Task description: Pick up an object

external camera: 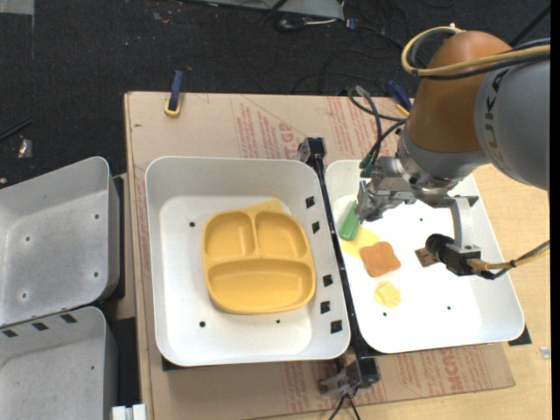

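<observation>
Table (227, 121) w/ brown cardboard-like top carries two shallow white bins side by side. Left bin (175, 191) holds a yellow divided tray (259, 262), three compartments, lying flat abt mid-bin, slightly turned. Right bin (472, 313) has the small stuff, all toward its left half: green object (350, 225) leaning at the left wall, upper part of bin; orange-brown flat square piece (380, 258) just below and right of it; small yellow lump (388, 295) below that, apart from the square; a pale yellow patch lies on the bin floor betw green object and square piece, can't tell what it is. Grey arm w/ orange band (455, 94) comes in from the right, wrist over the upper part of right bin. Pincer (366, 201) hangs at the upper left of right bin, tips down, right by the top of the green object; looks to be at or touching it, but can't tell if it's actually betw the fingers. How far apart the tips are: can't tell, wrist body and cables hide that. Black bracket piece (442, 252) sticks out below the wrist, over bin's middle, w/ cable running off right. Blue-yellow clamp (174, 94) at table's far left edge.
</observation>
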Robot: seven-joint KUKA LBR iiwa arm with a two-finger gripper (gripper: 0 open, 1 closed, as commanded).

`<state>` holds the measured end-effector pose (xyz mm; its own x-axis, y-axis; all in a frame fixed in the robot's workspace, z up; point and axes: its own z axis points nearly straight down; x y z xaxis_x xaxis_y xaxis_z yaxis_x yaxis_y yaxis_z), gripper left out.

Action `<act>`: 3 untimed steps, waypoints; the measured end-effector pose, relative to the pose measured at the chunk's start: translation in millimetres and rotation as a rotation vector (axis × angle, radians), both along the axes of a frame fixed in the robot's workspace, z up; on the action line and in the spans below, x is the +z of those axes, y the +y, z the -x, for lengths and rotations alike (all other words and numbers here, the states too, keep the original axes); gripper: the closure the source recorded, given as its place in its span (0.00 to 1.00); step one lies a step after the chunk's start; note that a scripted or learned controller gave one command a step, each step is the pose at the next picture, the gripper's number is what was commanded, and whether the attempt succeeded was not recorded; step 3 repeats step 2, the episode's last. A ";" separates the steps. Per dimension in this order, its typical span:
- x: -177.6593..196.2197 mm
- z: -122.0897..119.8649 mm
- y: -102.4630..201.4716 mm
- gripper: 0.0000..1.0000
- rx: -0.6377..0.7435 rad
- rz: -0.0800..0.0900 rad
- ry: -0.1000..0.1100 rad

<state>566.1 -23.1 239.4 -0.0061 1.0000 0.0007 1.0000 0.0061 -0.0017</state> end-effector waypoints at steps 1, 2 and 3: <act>-11.9 -10.0 52.7 1.00 0.001 0.001 -0.002; -2.7 -20.8 107.5 1.00 0.001 -0.001 -0.004; -2.7 -20.8 107.5 1.00 0.001 -0.001 -0.004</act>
